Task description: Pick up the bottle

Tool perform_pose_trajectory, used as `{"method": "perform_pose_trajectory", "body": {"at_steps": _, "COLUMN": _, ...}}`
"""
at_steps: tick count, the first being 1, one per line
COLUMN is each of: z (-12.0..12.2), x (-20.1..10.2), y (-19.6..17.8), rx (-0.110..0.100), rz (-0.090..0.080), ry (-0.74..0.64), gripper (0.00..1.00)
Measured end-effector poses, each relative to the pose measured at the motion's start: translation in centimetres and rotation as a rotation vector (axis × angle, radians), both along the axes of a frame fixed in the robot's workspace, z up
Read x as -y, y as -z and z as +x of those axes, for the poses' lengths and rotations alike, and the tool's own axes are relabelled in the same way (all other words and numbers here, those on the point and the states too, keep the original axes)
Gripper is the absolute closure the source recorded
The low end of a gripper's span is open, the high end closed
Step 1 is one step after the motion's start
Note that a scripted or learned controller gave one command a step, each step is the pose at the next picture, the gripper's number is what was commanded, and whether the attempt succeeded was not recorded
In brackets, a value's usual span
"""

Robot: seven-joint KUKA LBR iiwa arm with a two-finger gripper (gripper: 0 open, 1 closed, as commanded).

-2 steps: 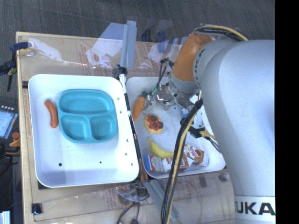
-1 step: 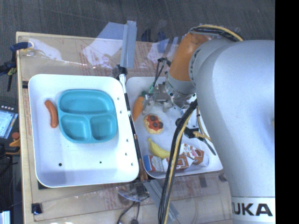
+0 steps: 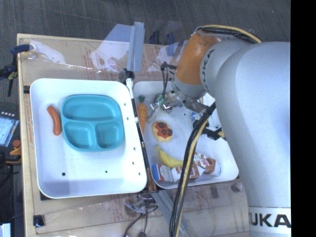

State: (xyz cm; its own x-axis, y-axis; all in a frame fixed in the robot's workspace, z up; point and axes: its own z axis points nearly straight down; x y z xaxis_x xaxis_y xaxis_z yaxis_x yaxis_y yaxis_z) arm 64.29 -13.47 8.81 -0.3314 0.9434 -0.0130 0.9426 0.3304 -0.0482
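Well apart: bottle (image 3: 185, 170), fingers (image 3: 164, 102).

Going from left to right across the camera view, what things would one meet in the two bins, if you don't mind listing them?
Sausage → blue divided tray → carrot → pizza slice → bottle.

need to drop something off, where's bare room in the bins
Left bin: bare floor below the blue tray, along the near rim. Right bin is crowded: carrot, pizza, banana, bottle, with the gripper over its far end.
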Motion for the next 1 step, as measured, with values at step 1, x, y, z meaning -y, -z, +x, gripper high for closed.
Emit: {"method": "perform_pose_trajectory", "body": {"at_steps": 1, "z": -4.19, "x": 7.71, "y": -10.49, "rx": 0.038, "rz": 0.03, "ry": -0.159, "gripper": 0.0}}
